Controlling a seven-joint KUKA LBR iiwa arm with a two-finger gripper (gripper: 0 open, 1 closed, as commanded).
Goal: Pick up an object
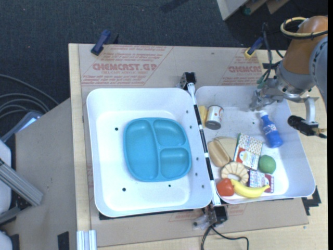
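**Two bins, one arm poised over the right**

Leftmost, a blue divided plate [157,149] lies alone in the left bin [104,108]. In the right bin [299,173] sit a can [214,116], a bread roll [219,151], a banana [246,189] and a blue bottle [270,130]. The bottle lies just below and right of the gripper [258,101], its long axis running down and slightly rightward. Whether the claw is released or clenched I cannot tell; wrist hardware blurs its tip.
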